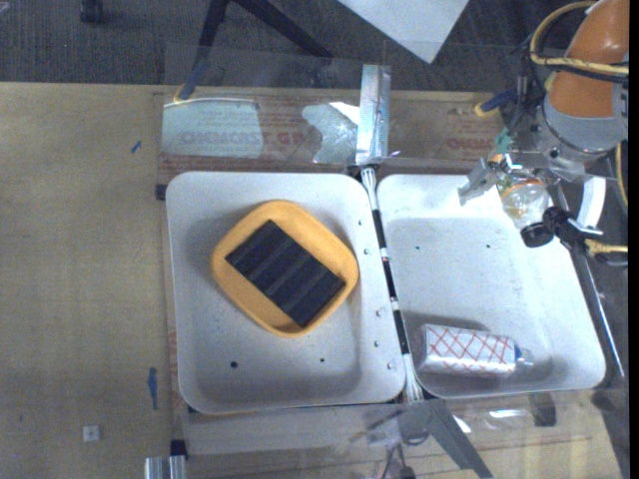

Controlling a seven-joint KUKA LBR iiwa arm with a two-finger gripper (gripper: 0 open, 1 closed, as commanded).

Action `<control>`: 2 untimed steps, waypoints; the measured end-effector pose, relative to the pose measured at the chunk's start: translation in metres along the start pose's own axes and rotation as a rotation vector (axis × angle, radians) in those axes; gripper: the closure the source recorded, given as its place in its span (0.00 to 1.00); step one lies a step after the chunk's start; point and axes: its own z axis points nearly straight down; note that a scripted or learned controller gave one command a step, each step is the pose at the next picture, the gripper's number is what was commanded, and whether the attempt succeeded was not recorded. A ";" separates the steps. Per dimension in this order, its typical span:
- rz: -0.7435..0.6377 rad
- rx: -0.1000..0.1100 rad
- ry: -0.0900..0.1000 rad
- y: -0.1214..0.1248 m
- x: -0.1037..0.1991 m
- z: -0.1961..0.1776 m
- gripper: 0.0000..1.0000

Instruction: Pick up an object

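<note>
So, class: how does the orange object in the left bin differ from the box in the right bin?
The orange object is rounded with a dark ribbed centre; the box is a white oblong with red crosshatching. The orange object is larger and sits mid-bin; the box lies near its bin's front edge. Both lie flat.

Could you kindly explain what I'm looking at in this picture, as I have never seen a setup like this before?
A fixed camera looks down at a slant on a bench. The grey and orange shape at the upper right is a robot arm, and its gripper hangs over the far corner of the right bin. A white tube with a red criss-cross pattern lies near that bin's front edge. The left bin holds an orange tray with a dark ribbed insert. I cannot make out anything held in the gripper.
</note>
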 end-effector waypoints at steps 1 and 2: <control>-0.391 -0.008 -0.005 0.019 -0.029 -0.014 0.00; -0.350 -0.002 -0.001 0.018 -0.013 0.036 0.00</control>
